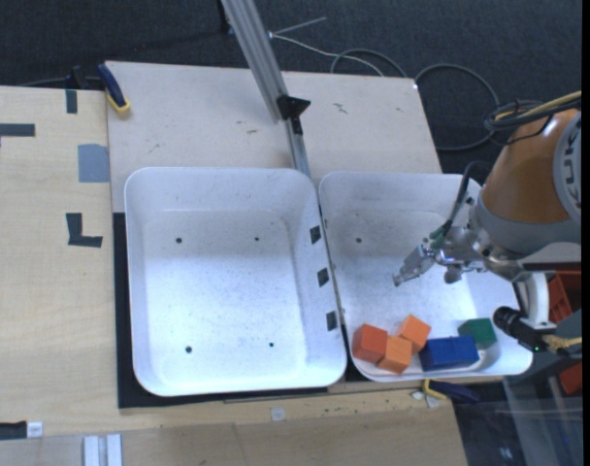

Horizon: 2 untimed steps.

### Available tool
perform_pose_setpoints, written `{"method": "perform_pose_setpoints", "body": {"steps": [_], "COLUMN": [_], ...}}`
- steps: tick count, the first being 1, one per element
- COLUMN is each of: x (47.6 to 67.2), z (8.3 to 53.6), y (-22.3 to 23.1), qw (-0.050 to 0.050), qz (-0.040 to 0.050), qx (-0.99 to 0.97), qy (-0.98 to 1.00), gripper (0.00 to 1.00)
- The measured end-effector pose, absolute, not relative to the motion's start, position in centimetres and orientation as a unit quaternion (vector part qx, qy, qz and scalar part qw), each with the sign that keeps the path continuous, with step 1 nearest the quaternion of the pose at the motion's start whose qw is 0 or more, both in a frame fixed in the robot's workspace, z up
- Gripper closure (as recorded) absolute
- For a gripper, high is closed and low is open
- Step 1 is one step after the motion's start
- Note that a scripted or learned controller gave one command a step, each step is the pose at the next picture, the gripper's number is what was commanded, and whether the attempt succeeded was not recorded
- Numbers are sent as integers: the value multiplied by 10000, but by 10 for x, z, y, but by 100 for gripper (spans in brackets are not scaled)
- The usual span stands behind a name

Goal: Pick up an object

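1. The jaws (429,265) of the grey arm with the orange band (528,187) are seen inside the right-hand shallow white bin (373,197), above its bare middle floor.
2. Whether the jaws are apart or together cannot be told; the metal parts at the tip are too small and blurred. No object is seen between them.
3. The objects to be picked are gathered below the jaws, along the bin's near edge: an orange-red cube (371,342) lowest and to the left, a small orange block (414,331) almost straight beneath, a second orange block (397,354) touching it, a blue rectangular block (448,352) below and to the right, and a dark green block (480,331) further right.
4. The left-hand shallow white bin (217,280) lies well to the left of the jaws, on the pale wooden table (43,260).
5. As a judgement, the task is taken to be at an early stage: nothing has been grasped or lifted. What is left is a move toward the cluster, a descent over one block, a closure on it and a lift.
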<state>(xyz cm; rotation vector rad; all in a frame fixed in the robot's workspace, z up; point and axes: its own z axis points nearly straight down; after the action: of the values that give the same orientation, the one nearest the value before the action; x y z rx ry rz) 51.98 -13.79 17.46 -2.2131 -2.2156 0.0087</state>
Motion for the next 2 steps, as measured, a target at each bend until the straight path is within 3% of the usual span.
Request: {"method": "perform_pose_setpoints", "body": {"steps": [1,2], "x": [551,587], "z": [260,251], "y": [-195,-209], "qw": [-50,-12], "qz": [-6,2], "qx": [-7076,-7063], "qy": [-7066,-7079], "gripper": [0,0]}}
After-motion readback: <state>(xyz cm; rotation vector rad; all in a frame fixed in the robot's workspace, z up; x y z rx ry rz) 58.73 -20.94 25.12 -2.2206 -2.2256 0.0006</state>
